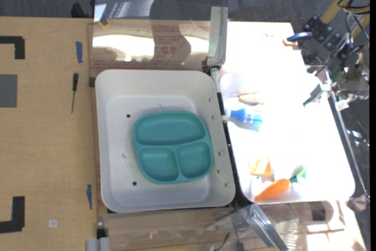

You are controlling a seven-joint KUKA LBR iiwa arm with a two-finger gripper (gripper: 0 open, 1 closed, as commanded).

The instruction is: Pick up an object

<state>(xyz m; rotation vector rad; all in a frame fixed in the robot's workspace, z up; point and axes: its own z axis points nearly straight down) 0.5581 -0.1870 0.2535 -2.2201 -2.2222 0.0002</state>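
Tray (pixel 172 147) one, bins two, carrot (pixel 274 188) one.

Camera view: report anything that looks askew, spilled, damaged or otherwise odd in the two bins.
Nothing looks spilled or broken. The teal divided plate lies slightly askew in the left bin. The right bin is washed out by glare, so the blue item and carrot there are hard to judge.
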